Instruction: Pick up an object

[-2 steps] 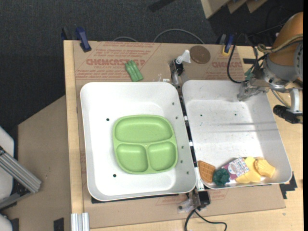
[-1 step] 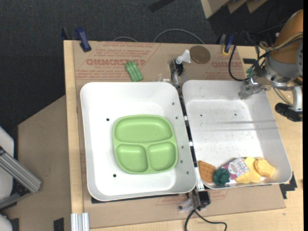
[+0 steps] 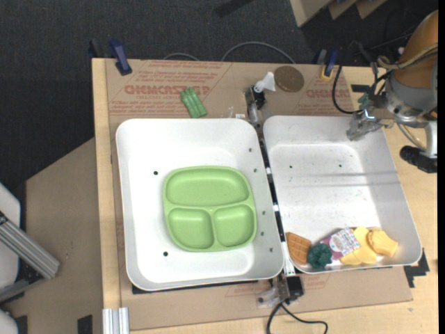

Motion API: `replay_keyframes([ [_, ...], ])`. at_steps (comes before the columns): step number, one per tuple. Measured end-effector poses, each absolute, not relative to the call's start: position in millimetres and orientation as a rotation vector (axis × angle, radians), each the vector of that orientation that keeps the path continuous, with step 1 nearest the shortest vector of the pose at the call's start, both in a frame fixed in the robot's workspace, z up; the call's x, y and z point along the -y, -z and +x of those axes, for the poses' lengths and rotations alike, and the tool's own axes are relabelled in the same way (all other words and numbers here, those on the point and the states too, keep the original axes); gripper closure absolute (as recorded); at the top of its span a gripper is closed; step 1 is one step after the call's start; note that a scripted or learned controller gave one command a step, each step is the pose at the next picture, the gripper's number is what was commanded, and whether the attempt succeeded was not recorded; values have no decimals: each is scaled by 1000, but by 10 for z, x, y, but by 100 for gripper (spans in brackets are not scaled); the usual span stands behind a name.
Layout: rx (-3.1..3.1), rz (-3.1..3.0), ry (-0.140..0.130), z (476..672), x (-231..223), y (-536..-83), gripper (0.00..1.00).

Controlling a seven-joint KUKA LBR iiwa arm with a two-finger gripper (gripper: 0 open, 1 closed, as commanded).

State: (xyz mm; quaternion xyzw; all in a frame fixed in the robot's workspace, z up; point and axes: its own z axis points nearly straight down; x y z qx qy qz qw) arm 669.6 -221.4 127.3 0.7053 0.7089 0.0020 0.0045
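The arm (image 3: 417, 68) waits at the right bin's (image 3: 334, 186) far corner; the view is too small to settle the state of its gripper (image 3: 361, 122). The toy food (image 3: 344, 248) lies heaped in that bin's near corner, well apart. A green tray (image 3: 208, 207) sits in the left bin (image 3: 139, 186).

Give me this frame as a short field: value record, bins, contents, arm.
left bin: holds a green divided plate, three compartments
right bin: small items clustered at its near edge
items: waffle-like piece, dark green piece, pale wrapped item, yellow pieces
gripper: at right bin's far right corner, apart from the cluster
grasp: nothing seen between fingers
bench: green clip beyond left bin
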Motion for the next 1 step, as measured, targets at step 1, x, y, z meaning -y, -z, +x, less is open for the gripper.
replay_keyframes([
  [1, -2218, 2206, -8, 6703, 2215, -1379, 100],
])
